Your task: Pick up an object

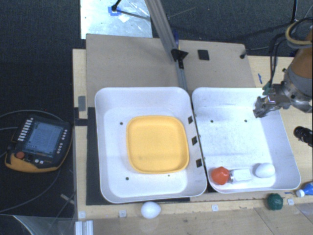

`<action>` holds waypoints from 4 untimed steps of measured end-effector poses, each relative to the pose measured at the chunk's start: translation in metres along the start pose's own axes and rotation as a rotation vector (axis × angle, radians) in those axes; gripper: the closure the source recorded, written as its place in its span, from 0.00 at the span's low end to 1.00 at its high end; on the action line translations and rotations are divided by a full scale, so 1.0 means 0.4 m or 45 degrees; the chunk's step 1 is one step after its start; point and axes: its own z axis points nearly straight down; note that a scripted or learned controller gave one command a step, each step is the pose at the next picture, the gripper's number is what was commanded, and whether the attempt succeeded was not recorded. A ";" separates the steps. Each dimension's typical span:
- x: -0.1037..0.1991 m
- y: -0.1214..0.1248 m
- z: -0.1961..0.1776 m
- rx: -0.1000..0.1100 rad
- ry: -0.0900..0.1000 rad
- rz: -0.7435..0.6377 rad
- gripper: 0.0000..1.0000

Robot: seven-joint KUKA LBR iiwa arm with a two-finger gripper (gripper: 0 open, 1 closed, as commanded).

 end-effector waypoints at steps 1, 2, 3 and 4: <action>0.125 0.023 -0.019 0.004 0.002 -0.005 1.00; 0.258 0.039 0.012 0.006 0.002 -0.005 1.00; 0.382 0.073 -0.008 0.004 0.003 -0.005 1.00; 0.505 0.127 0.013 0.006 0.002 -0.004 1.00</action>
